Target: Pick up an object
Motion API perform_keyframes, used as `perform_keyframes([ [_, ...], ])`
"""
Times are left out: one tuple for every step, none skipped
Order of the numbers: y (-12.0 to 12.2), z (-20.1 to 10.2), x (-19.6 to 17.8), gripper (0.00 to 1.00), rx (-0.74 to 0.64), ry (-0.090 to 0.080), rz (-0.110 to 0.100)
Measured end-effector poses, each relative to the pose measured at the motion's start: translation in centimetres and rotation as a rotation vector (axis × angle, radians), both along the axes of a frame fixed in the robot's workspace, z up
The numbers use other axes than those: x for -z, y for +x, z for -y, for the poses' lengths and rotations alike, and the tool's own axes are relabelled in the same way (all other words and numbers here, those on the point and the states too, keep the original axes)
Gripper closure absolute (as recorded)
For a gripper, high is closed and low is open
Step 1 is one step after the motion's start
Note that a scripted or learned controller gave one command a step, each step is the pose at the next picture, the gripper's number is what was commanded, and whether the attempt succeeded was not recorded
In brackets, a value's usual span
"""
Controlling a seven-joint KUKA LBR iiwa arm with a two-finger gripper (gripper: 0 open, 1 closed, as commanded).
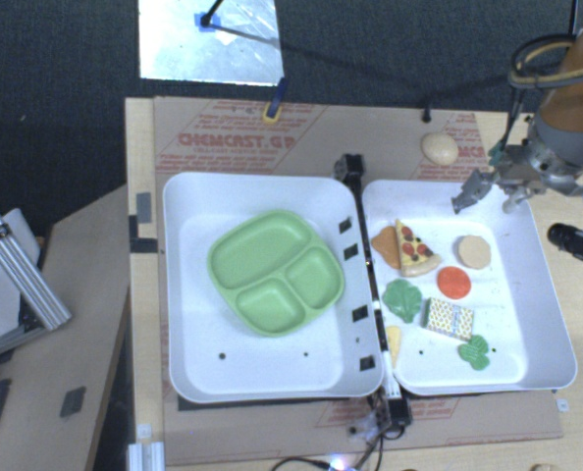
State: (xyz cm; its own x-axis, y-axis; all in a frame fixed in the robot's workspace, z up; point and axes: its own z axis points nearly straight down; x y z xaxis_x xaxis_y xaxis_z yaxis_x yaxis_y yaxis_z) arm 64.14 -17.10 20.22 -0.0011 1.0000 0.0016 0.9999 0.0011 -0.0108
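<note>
My gripper [495, 193] hovers over far edge of right bin [547, 292], fingers spread, grasping nothing. Pick not started. Candidate objects lie in right bin: pizza slice [406, 247], red disc [453, 283], tan disc [474, 252]. Descent, closure, lift remain.

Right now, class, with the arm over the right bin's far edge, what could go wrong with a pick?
1. The gripper hovers near the right bin rim; descending here could strike it.
2. The pizza slice, tomato slice and cracker lie flat and close together; fingers may slip or nudge neighbours.
</note>
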Motion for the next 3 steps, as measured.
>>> perform_keyframes([
  [0.2,-0.1,-0.9,0.00,-0.002,-0.002,0.012],
  [0.4,-0.7,5.1,0.00,-0.006,-0.002,0.011],
  [0.2,-1.8,10.1,0.00,-0.006,-0.001,0.010],
])
